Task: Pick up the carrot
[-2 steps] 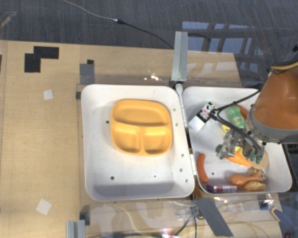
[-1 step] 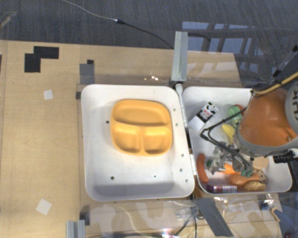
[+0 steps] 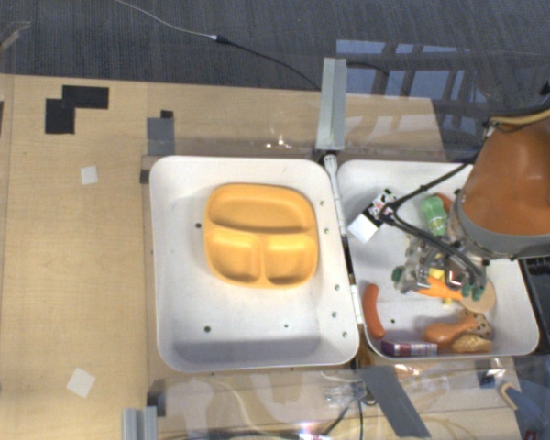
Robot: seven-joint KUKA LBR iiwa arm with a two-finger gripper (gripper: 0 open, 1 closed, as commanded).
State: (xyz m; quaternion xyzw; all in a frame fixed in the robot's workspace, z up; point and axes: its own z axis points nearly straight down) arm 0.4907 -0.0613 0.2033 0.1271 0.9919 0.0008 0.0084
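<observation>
The carrot (image 3: 437,290) is a small orange piece in the right bin (image 3: 385,186), near that bin's middle. My gripper (image 3: 433,273) hangs directly over it, low in the bin, with its metal parts covering the carrot's upper side. The carrot's orange body pokes out below and to the right of the gripper. The big orange-banded wrist (image 3: 518,191) hides the bin's right part.
In the right bin lie a red sausage (image 3: 372,308), a green item (image 3: 433,214), a brown bread piece (image 3: 456,331) and a purple stick (image 3: 408,347). A white tag (image 3: 362,227) hangs on a cable. The left bin (image 3: 179,273) holds a yellow divided plate (image 3: 261,234).
</observation>
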